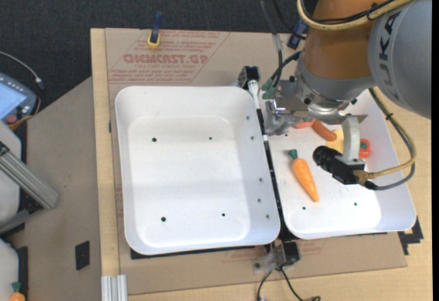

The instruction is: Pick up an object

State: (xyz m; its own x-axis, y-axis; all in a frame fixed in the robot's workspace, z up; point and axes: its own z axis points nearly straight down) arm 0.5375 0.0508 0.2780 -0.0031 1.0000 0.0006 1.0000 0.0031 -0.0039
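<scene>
The grey arm comes in from the right and bends down, its orange band directly above the gripper, which hangs over the far part of the right bin. The wrist hides it, so I cannot tell if it is open or closed. A tapered orange carrot with a green top lies in this bin, near the gripper. The left bin is smooth white plastic with rounded corners. Both bins stand on brown cardboard.

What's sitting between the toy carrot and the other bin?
Nothing loose: the camera view shows only bare floor of its own bin between the carrot and the other bin.
</scene>
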